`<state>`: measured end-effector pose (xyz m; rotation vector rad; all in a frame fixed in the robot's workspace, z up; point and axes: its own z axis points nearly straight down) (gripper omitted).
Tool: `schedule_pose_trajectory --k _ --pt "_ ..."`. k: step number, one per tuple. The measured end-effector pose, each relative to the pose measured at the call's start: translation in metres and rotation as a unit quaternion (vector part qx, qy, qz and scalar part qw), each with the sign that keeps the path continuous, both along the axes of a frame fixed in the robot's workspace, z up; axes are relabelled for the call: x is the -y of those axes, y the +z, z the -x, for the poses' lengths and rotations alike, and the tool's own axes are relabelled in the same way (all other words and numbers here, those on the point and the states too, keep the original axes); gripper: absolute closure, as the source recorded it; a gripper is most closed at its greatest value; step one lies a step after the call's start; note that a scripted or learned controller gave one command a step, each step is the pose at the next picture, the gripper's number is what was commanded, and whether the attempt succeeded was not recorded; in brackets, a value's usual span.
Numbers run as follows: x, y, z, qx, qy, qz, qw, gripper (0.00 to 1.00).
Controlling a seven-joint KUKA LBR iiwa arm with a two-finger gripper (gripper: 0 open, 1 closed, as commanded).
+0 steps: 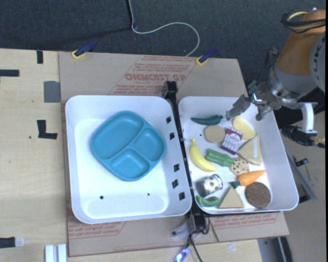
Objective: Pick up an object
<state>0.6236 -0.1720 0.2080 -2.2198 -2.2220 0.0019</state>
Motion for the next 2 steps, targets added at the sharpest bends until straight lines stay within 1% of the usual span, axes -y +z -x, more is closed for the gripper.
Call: schedule_pose_trajectory --k 1,2 --pt "-0.089 -0.026 0.036 -0.003 0.003 -0.0017 1.0000 0.00" --pt "-0.125 -0.024 0.090 -0.002 0.001 -0.0008 1.0000 0.00"
